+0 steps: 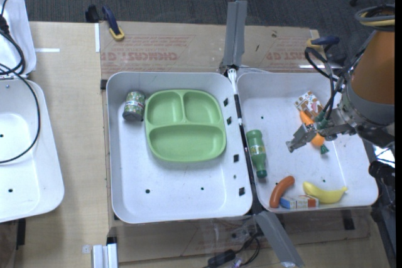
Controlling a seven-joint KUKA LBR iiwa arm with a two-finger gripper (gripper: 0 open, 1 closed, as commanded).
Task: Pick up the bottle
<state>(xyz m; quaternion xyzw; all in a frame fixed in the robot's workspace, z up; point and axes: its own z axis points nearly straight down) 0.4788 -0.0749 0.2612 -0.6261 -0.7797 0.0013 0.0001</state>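
Observation:
The green bottle (255, 152) lies on its side along the left wall of the right bin (352, 201), cap end toward the front. My gripper (300, 139) hangs over the middle of the right bin, a short way to the right of the bottle and apart from it. An orange carrot (318, 137) lies right beside the gripper; whether they touch is unclear.
The right bin also holds a snack packet (307, 101), a reddish sausage (281, 191), a banana (324, 192) and a small box (300, 203). The left bin (119, 185) holds a green divided plate (185, 125) and a small can (133, 105). A divider runs between the bins.

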